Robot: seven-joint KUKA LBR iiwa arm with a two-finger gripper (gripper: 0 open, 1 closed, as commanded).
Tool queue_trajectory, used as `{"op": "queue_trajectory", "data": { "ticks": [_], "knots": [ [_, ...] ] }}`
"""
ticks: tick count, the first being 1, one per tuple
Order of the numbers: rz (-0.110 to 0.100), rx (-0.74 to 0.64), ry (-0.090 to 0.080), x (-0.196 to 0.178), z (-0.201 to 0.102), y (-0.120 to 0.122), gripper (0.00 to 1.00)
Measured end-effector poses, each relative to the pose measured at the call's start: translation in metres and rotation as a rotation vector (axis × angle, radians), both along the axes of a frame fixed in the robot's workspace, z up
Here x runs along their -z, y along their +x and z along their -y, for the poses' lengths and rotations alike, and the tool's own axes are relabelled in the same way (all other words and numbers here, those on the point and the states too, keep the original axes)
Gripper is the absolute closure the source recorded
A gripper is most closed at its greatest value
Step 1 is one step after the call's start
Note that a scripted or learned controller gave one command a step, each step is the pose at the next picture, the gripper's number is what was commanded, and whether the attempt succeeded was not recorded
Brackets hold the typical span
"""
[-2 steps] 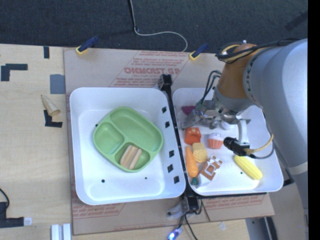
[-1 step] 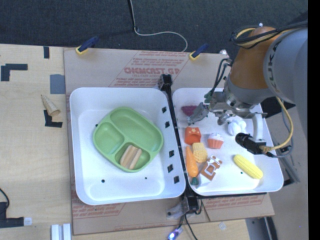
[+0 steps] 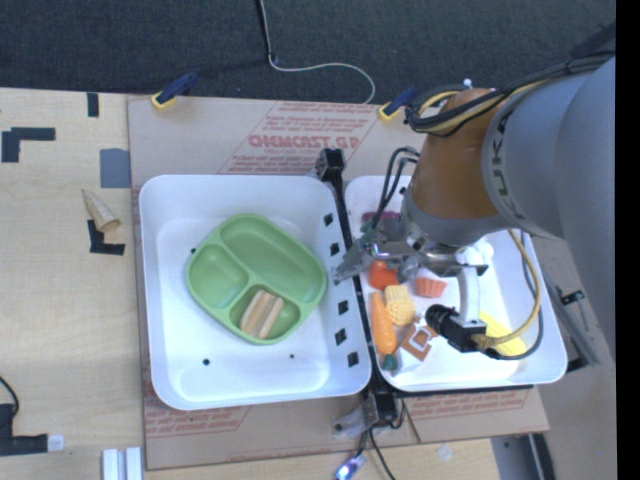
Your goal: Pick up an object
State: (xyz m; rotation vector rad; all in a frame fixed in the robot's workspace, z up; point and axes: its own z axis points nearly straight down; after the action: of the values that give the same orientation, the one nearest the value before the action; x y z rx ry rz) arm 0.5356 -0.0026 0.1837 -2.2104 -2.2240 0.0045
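Looming closest to the lens, my grey arm with its orange band [image 3: 455,163] reaches in from the right over the right-hand one of two shallow white bins [image 3: 545,368]. Its neighbour on the left [image 3: 170,368] holds one green plastic tray with three compartments [image 3: 258,276], and in the lower compartment lies one tan, bread-like piece [image 3: 262,313]. My claw [image 3: 385,258] hangs over the right bin's left part; whether it is released or clenched I cannot tell, my own wrist hides it. Just below it sits a small heap: one long orange carrot-shaped toy [image 3: 383,330], its long axis running away from me down the bin, touching one yellow corn-like piece [image 3: 399,305]. I judge the carrot nearest for grasping.
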Motion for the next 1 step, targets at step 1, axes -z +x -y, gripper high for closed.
{"op": "queue_trajectory", "data": {
  "ticks": [1],
  "knots": [
    [0.012,-0.004,0.001,-0.1164,-0.0717,-0.0449,0.00]
  ]
}}
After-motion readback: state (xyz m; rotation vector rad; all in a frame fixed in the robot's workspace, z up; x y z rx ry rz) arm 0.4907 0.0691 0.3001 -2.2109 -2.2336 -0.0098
